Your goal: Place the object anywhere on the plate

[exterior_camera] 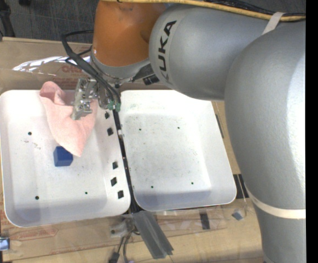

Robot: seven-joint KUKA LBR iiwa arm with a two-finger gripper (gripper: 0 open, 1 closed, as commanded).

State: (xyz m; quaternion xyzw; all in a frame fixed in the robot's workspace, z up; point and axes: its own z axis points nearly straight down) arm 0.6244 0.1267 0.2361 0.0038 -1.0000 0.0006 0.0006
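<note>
A pink plate (65,119) lies in the left bin (16,163), reaching from the bin's far edge down towards its middle. It looks tilted or crumpled, so I cannot tell whether it rests flat. A small blue block (63,156) sits on the bin floor just at the plate's lower left edge. My gripper (83,109) is down over the plate's right side, near the wall between the two bins, and its metal tips overlap the pink surface. The blue block is well below and to the left of the gripper.
The right bin (175,147) lies beside the left one, under the arm's large grey body. Clear plastic film (41,64) lies on the cardboard behind the left bin. A black cable hangs along the wall between the bins.
</note>
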